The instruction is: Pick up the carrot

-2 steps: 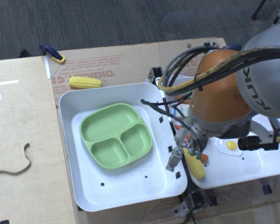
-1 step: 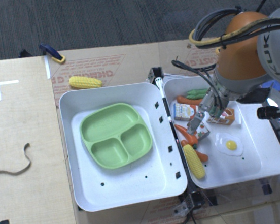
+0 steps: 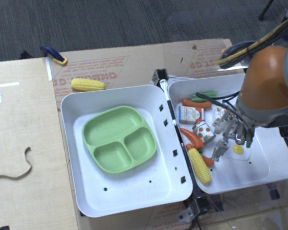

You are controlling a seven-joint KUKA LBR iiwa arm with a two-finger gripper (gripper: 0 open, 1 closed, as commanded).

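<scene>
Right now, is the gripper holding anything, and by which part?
Cannot be told: the gripper hangs over the right bin, too blurred. The carrot lies apart, left of it.

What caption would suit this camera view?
Gripper hovering over right bin beside carrot and corn; green plate in left bin.

In the right bin (image 3: 277, 170), the carrot (image 3: 192, 138) is hemmed in: a corn cob (image 3: 199, 165) lies just beside its lower end, small cartons (image 3: 189, 114) crowd its upper side, and the bin's left wall (image 3: 177, 134) runs close alongside. Bare floor lies toward the bin's lower right.
</scene>
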